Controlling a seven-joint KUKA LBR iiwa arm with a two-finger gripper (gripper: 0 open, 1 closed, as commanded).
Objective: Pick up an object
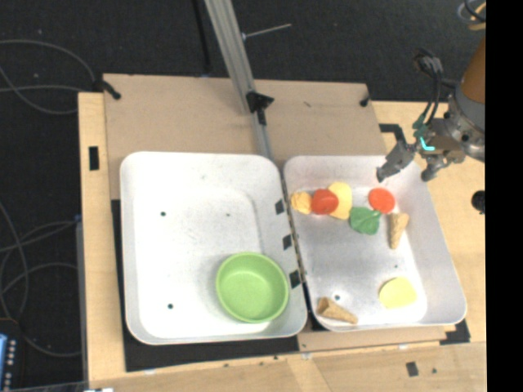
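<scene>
My gripper [411, 166] hangs over the far right corner of the right bin [433, 243], its two dark fingers spread apart with nothing between them. Just below it in the bin lie a red ball [381, 199], a green lump [364, 220] and a tan cone [396, 229]. Further left sit a red piece [324, 202], a yellow piece [341, 193] and a small orange-yellow piece [301, 202]. Near the front of the bin rest a yellow disc [397, 292] and a second tan cone [337, 310].
The left bin [180, 211] holds a green bowl [252, 287] at its front right. A slanted metal pole [233, 47] rises behind the bins, with its clamp near the seam between them. The arm enters from the right edge.
</scene>
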